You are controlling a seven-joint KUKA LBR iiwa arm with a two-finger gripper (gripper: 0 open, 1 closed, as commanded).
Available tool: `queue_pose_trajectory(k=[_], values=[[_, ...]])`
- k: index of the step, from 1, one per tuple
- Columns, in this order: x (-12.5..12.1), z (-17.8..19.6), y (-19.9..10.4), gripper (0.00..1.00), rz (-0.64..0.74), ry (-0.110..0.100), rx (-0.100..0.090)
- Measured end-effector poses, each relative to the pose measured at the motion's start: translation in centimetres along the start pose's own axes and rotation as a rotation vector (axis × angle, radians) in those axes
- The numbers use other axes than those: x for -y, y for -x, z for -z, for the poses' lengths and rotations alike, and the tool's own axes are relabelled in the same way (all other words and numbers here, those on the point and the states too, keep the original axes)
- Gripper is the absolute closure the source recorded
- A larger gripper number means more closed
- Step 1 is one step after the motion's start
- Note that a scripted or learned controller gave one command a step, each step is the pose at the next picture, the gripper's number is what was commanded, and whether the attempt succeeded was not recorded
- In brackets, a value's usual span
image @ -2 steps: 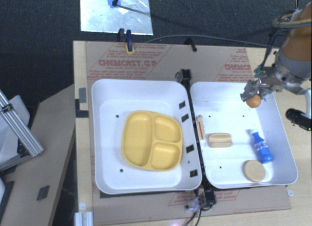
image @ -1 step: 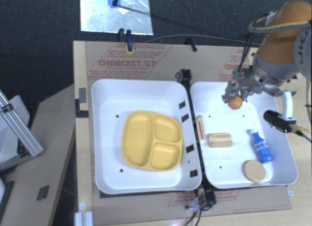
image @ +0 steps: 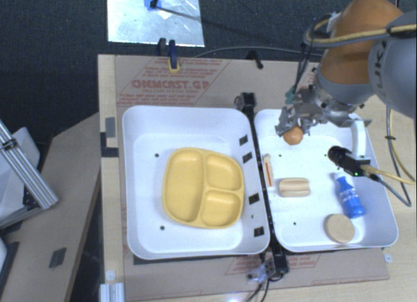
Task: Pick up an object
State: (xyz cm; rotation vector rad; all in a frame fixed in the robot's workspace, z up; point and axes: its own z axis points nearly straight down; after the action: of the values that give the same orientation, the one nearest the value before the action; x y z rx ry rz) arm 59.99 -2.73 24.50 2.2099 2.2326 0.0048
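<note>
The arm [image: 365, 40] reaches in from the right and hangs over the far part of the right bin [image: 384, 229], while the left bin [image: 140, 183] carries only a yellow tray [image: 202, 187] with three compartments. In the right bin there are a small bun-like piece [image: 293, 187], a blue bottle [image: 348, 196], a round tan disc [image: 339, 228] and a thin orange stick [image: 268, 169] close to the wall between the bins. The gripper [image: 294, 126] points down at the far left corner of this bin, and a small orange-brown object [image: 294, 136] sits just at its fingertips. The fingers look narrow and seem to close around the top of this object, so I judge that the grasp is made. It is not possible to say if the object is already off the floor of the bin or touching it. So the reach and the closing look done; the lift is left to confirm.
</note>
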Motion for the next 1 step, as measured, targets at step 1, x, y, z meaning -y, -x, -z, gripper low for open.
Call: queue_pose_trajectory(k=[1], values=[[0.37,-1.65,-4.88,1.00,-0.001,-0.002,0.000]])
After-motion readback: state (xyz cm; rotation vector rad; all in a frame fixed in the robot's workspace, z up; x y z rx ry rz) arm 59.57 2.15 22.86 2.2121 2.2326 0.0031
